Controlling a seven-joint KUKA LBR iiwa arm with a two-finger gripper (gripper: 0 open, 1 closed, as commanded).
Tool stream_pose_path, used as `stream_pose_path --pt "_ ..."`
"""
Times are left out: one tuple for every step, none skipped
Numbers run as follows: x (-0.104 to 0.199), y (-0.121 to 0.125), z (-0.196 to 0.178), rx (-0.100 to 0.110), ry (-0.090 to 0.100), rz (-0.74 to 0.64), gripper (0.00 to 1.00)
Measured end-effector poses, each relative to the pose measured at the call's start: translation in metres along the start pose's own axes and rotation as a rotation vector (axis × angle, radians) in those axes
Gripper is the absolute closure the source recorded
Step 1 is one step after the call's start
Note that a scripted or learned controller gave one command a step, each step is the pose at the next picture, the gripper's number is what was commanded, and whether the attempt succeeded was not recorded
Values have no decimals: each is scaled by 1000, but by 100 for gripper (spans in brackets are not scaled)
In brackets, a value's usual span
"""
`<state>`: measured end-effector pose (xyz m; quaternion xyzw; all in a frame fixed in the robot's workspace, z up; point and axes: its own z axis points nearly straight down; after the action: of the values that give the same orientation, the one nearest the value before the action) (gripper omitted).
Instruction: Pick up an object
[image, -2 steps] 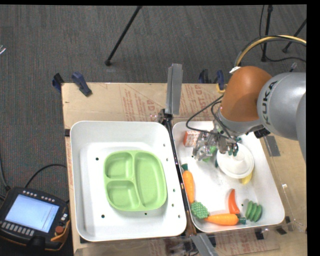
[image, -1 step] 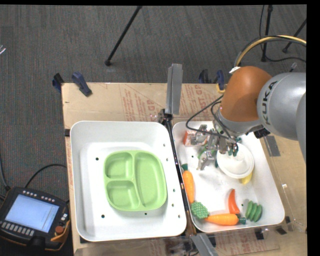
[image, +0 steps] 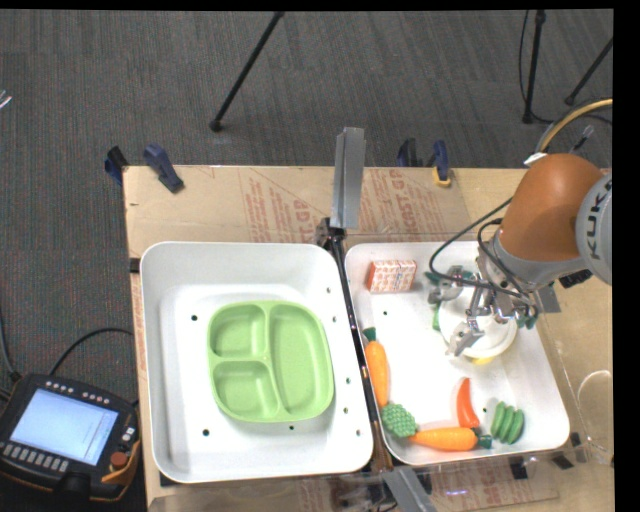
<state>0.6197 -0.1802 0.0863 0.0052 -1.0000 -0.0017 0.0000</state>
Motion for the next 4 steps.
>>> stream_pose_path --pt "75 11 2 -2 4 -92 0" --pt "-19 -20 2 -1 0 -8 0" --pt "49 78 2 -1 2 -157 0" --pt "123 57 -2 3 -10 -190 0"
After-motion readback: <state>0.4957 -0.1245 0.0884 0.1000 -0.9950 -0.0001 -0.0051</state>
